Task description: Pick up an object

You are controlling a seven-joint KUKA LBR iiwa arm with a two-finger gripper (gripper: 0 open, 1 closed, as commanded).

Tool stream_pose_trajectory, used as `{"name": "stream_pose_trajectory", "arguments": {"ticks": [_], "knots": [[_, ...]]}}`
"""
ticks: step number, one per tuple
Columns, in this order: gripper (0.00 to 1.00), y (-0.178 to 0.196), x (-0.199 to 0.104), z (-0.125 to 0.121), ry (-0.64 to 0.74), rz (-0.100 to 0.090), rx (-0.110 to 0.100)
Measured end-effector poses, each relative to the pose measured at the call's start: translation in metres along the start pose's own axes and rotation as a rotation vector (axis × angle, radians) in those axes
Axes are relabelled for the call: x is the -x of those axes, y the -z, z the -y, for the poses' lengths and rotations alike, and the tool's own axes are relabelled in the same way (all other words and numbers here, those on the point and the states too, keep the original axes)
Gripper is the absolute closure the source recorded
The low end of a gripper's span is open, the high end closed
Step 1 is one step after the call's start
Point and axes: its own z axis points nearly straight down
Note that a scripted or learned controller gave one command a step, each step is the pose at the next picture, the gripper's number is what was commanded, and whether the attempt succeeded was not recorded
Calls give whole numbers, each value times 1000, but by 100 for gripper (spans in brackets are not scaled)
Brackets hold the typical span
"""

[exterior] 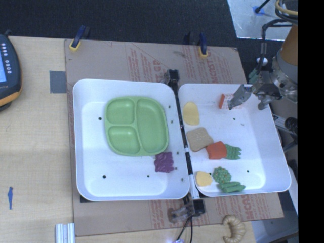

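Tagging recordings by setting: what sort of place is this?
Probably a robotics lab bench: two white bins on clamped cardboard, toy food like a carrot, and a handheld controller at the edge.

Divided plate [136, 125] in left bin [86, 135]; bread slice [199, 138] in right bin [263, 151].

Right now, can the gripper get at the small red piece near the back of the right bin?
Probably yes. The gripper hangs just beside the red piece, which lies alone on the bin floor, with nothing between them.
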Motion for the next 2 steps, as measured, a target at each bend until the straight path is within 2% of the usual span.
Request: {"name": "stream_pose_trajectory", "arguments": {"ticks": [1,2], "knots": [[0,-112,18,-13,-1,-1,-10],[0,-192,61,-72,-1,1,-4]]}}
